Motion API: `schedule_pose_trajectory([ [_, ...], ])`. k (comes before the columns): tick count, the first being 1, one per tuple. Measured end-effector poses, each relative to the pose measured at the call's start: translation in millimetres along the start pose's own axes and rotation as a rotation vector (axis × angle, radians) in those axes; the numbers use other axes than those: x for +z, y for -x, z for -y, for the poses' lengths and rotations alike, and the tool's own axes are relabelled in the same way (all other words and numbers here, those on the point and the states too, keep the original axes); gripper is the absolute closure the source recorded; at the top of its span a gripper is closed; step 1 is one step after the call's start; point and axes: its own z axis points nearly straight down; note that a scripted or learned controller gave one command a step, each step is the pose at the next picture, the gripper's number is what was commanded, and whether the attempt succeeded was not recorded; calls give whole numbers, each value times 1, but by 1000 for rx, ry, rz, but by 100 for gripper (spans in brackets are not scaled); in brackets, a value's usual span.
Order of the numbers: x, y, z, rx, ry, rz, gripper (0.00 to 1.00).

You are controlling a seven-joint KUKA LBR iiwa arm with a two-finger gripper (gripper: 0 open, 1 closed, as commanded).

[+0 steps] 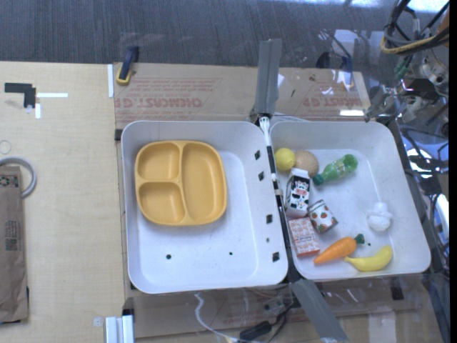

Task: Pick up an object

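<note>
Jaws first: I can't tell how they're set from my feed, so I'm planning the pick without assuming anything about them.

Everything worth grabbing is in the right bin (407, 191). The left bin (207, 263) just holds a yellow divided plate (181, 183), smooth hard plastic, wide and flat, so a bad pick for two fingers imo.

My candidate is the green bottle (335, 168). It lies on its side near the back, with some room around its far end, and looks rigid and roundish. I'd close across its narrow width, not along its length.

The carrot (334, 249) and banana (370, 259) sit almost touching near the front wall. Both taper and look slick, so they could squirt out. The milk carton (298, 194), a small printed cup (323, 216) and a flat red packet (303, 236) are crowded together by the divider. The lemon (284, 159) and a brownish round thing (306, 161) touch each other, so they'd probably roll. The white crumpled lump (379, 216) sits alone and looks soft, a decent fallback.

Come straight down, centred, and close slowly.
</note>
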Motion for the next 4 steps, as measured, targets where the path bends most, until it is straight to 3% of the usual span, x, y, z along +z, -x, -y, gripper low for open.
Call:
schedule_pose_trajectory([
  [1, 134, -58, -9, -413, 2, 0, 0],
  [2, 186, -81, 41, -61, 0, -1, 0],
  [3, 180, -79, 41, -58, -3, -1, 100],
  [4, 87, -129, 63, 310, -1, 2, 100],
])
